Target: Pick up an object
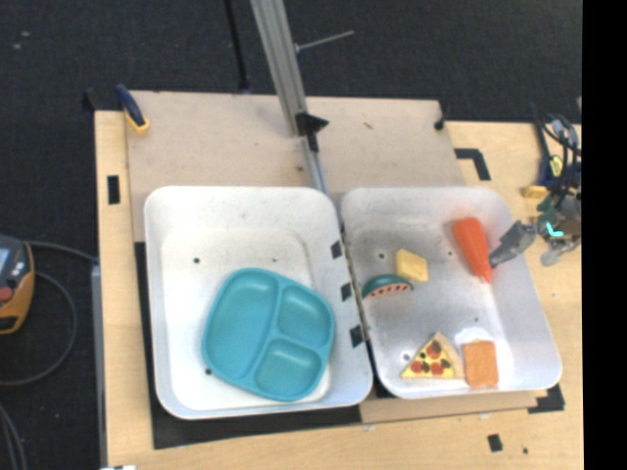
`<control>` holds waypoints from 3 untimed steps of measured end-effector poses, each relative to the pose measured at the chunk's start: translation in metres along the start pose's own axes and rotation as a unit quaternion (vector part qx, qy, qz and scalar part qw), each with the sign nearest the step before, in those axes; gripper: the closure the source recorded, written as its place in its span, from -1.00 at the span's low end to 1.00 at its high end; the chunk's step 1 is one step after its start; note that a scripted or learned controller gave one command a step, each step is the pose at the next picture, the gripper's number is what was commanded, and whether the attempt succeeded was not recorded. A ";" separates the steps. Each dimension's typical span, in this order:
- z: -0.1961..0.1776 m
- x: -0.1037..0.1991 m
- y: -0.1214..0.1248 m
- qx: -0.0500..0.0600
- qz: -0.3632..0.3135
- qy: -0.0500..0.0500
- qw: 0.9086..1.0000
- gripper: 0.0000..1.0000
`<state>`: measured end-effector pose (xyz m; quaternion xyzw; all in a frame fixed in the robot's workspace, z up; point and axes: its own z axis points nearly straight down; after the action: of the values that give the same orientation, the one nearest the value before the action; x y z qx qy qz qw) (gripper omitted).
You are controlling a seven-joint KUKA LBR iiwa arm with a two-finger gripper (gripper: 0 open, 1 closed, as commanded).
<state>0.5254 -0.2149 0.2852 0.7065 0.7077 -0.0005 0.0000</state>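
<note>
The right bin (524,306) holds several toy foods. An orange carrot-like piece (471,246) lies near its upper right. A yellow block (412,264) sits near the middle, with a small teal and red slice (386,287) just left of it. A pizza slice (432,358) and an orange bread-like block (480,362) lie at the bin's front. My gripper (534,242) hangs at the bin's right edge, just right of the carrot piece, and nothing shows in it.
A teal divided plate (269,333) lies in the left bin (186,223). A metal post (280,52) rises behind the bins. Cables and a blue-yellow clamp (131,109) lie on the bench beyond them.
</note>
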 end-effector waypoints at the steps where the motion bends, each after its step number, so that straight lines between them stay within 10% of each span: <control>1: -0.001 0.000 0.001 -0.001 0.000 0.000 1.000 -1.00; 3: 0.116 -0.012 -0.009 0.002 0.001 0.001 1.000 -1.00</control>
<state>0.5164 -0.2269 0.1697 0.7071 0.7071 -0.0013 -0.0016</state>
